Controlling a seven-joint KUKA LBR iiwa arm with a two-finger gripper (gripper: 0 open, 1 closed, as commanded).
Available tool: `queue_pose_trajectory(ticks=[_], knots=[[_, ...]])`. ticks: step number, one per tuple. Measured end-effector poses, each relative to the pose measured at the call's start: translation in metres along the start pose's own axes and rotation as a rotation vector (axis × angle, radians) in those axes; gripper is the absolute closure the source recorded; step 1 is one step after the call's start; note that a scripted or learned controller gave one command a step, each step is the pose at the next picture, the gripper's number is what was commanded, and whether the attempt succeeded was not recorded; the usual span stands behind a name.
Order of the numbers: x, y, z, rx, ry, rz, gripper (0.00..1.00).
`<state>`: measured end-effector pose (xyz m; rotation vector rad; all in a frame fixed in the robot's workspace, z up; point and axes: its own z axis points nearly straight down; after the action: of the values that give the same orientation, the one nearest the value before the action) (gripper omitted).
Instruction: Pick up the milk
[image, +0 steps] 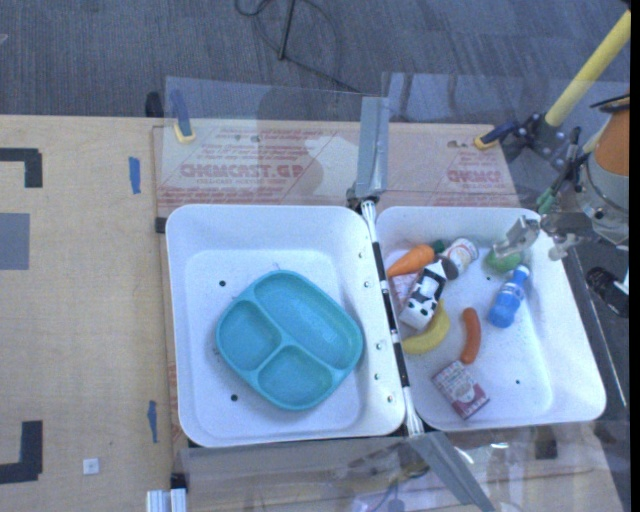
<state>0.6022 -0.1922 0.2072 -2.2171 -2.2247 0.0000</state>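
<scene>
Over in the right bin (570, 400), the milk (423, 297) lies tilted between carrot (411, 261) and banana (428, 334). It sits down-left of the end effector (524, 235), whose grip I can't make out.

Grey arm (610, 190) at right edge, orange band above wrist; silvery metal tool (522, 237), dark cabling alongside.

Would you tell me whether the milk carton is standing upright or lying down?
Lying down: the milk carton shows its long cow-patterned side, tilted diagonally in the right bin.
</scene>
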Motion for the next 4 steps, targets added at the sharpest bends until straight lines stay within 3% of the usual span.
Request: queue_pose_trajectory(ticks=[1,2,3,4], knots=[[0.098,0.009,0.049,0.0,0.0,-0.115,0.0],[0.08,0.034,0.095,-0.011,-0.011,-0.225,0.0],[0.088,0.025,0.113,-0.017,-0.011,-0.302,0.0],[0.088,0.022,0.105,-0.007,-0.005,-0.299,1.0]])
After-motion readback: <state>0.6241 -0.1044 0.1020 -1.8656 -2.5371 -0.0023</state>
